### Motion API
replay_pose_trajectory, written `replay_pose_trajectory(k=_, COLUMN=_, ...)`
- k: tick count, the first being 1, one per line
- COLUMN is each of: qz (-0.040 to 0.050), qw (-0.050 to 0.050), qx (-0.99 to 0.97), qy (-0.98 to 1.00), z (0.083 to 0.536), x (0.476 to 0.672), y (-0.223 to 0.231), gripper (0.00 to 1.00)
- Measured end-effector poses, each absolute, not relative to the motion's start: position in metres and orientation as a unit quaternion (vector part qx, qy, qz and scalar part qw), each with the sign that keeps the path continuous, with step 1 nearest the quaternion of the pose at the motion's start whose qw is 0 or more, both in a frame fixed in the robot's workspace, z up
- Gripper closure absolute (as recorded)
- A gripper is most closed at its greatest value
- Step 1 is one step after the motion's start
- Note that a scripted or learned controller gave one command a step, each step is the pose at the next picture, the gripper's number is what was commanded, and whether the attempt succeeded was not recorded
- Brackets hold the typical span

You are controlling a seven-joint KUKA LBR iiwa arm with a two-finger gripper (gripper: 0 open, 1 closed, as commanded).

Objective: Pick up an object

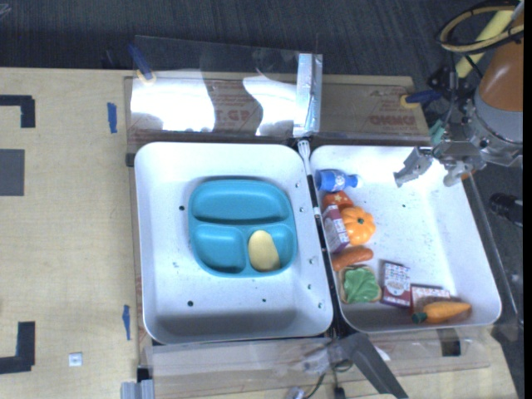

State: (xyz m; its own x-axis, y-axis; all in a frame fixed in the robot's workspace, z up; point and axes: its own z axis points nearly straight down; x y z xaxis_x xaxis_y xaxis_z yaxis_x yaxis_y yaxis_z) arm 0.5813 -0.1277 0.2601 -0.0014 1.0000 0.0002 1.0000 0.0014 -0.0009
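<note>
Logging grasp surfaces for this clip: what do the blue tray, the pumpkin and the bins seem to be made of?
Blue tray: likely moulded plastic, smooth and matte, with rounded compartment walls of even colour.
Pumpkin: probably toy plastic or rubber, with a uniform orange, ribbed body; which one is unclear.
Bins: seemingly thin white plastic or coated metal, slightly glossy, with glare near the back rim.

I see my gripper [434,169] hanging over the right bin's [440,223] far corner, fingers spread, nothing between them. Along that bin's left side lie a bottle [336,179], a small pumpkin [358,225] and a green vegetable [361,285]; a carrot [445,311] lies near the front. The left bin [158,223] holds a blue tray [241,202] with a yellow lemon [263,250].
</note>
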Motion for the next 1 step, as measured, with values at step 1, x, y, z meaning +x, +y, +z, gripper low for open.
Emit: replay_pose_trajectory(k=1, qz=-0.0009, qw=-0.003, qx=-0.658, qy=-0.753, z=0.3158, x=0.6063, y=-0.1754, gripper=0.0)
